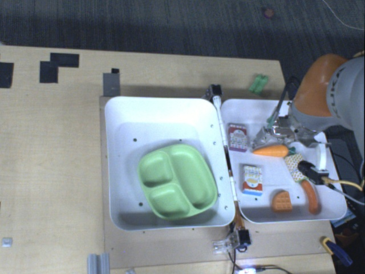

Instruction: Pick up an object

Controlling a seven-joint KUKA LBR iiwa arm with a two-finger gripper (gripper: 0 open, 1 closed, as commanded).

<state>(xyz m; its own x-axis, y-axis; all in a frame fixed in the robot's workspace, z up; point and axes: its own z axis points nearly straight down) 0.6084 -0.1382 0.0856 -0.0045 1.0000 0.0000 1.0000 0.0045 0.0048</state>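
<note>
- Reaching in from the right, the grey arm (342, 96) with its orange band (315, 91) hangs over the right bin (336, 213), its claw (272, 135) low at the bin's upper middle.
- Whether the claw is open or closed cannot be told; its metal tips sit just above the carrot (271, 150), seemingly touching it.
- Left of the carrot a small red-and-white carton (237, 137) lies near the bin's left wall.
- Below it rests a second small carton (252, 179), and beside that a brown waffle-like piece (281, 201).
- A sausage (311, 195) lies along the right side, near a patterned scrap (294, 164).
- A green divided plate (177, 180) sits in the left bin (122, 116).
- Both bins stand on the wooden table (51, 170).
</note>
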